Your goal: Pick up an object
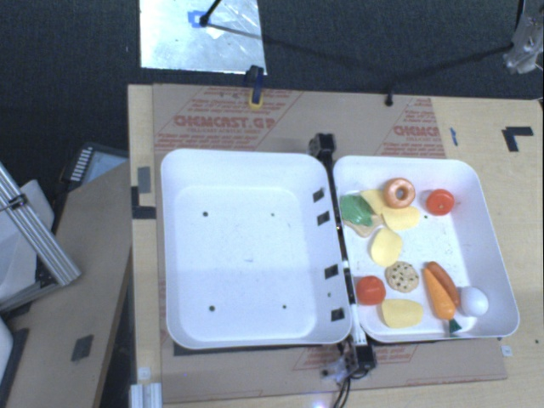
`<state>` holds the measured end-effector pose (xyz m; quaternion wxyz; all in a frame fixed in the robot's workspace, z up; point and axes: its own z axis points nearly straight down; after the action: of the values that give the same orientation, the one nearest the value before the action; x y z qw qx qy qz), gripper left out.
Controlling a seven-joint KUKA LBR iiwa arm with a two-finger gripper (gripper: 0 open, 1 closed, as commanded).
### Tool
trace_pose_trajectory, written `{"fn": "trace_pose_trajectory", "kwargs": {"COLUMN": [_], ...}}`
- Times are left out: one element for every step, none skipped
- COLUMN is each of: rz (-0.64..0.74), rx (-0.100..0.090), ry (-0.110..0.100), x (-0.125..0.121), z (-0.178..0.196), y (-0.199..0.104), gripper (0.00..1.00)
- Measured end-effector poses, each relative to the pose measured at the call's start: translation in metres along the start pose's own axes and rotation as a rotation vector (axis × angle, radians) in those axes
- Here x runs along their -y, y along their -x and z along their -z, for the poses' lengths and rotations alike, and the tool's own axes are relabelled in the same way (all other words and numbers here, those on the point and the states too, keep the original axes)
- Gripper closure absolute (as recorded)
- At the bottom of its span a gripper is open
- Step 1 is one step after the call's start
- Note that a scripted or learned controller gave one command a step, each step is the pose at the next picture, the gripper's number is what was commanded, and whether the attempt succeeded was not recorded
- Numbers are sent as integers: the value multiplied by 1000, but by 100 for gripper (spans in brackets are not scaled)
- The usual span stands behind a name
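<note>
Toys are lying in the right bin (pixel 489 228): glossy ringed donut (pixel 399 193), speckled round cookie (pixel 401 276), tapered orange carrot (pixel 439 290), smooth white egg (pixel 473 301). Left bin (pixel 183 185) is showing bare matte plastic.

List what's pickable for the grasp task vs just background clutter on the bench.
Pickable, all in the right bin:
doughnut, two tomatoes, cookie, carrot, white egg, green-and-yellow piece, yellow pieces.

Background:
left bin, cardboard sheet, clamp, foil sheet.
</note>
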<state>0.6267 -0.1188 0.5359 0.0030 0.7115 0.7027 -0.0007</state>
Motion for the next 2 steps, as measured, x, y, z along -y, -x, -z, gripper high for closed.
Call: {"fn": "trace_pose_trajectory", "kwargs": {"rz": [9, 17], "rx": [-1, -7], "ry": [2, -1], "x": [-43, 59], "z": [-1, 1], "y": [63, 25], "gripper": [100, 100]}}
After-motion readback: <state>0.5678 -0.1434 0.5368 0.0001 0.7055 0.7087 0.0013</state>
